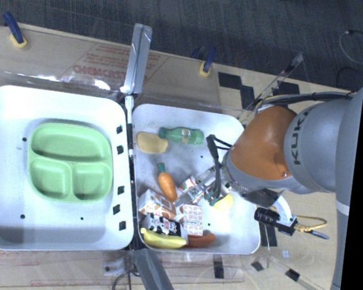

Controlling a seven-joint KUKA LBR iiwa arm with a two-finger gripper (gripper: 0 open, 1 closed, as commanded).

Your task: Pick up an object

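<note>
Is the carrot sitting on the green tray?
No, the carrot lies in the right bin, while the green tray sits in the left bin.

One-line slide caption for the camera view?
KUKA arm's gripper reaches into the right bin beside a carrot; green tray fills the left bin.

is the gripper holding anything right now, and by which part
Cannot be told. The gripper is low in the right bin, among the packets beside the carrot, but no item is visibly caught in it.

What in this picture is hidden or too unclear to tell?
- Gripper, camera view: the orange wrist band covers most of it, so open or shut is unclear.
- Right bin: its right side is covered by the arm.
- Packets: print too small.
- Arm: cut off at right.
</note>
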